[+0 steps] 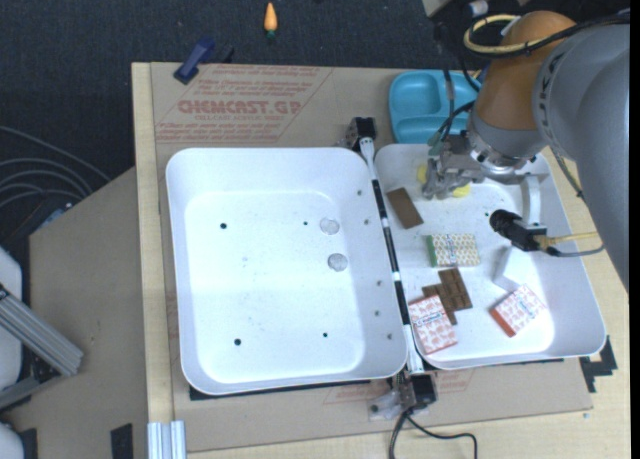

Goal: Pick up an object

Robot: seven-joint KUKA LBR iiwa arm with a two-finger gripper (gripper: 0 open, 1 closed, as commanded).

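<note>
Red-and-white packet (431, 325) low in right bin (575, 332), claw (447, 175) grip unclear

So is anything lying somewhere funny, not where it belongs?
Yes. A little orange thing and a blue thing lie off the bench, on the dark floor. The packets sit in the right bin as they should.
</note>
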